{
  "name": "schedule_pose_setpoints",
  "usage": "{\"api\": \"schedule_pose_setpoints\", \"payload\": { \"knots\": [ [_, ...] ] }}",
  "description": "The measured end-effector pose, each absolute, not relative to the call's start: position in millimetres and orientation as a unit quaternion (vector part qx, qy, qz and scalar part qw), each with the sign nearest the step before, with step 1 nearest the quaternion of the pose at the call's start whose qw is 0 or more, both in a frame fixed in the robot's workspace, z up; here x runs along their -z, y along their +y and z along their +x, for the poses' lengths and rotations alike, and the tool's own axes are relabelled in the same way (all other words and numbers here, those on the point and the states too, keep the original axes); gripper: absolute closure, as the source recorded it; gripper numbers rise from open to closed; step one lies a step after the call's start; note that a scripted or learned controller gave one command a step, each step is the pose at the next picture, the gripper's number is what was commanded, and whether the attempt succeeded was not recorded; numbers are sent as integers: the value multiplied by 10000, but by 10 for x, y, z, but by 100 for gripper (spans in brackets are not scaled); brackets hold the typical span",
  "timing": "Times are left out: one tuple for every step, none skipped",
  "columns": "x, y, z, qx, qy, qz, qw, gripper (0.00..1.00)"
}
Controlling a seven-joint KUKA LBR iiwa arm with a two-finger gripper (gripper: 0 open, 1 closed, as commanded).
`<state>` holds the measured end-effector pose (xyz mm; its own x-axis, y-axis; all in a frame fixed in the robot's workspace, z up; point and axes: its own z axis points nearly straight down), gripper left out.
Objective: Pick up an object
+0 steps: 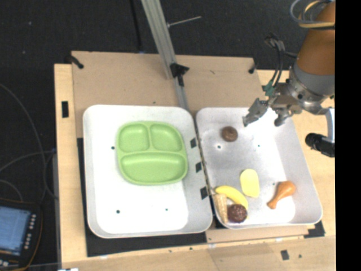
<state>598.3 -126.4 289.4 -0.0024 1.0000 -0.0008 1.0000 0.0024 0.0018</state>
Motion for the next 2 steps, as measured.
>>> {"api": "schedule_pose_setpoints", "payload": {
  "knots": [
    [-2894,-1263,5983,-5,7078,7065,8,0],
    [-2379,-1328,5892,18,7068,7074,-6,0]
  ]
}}
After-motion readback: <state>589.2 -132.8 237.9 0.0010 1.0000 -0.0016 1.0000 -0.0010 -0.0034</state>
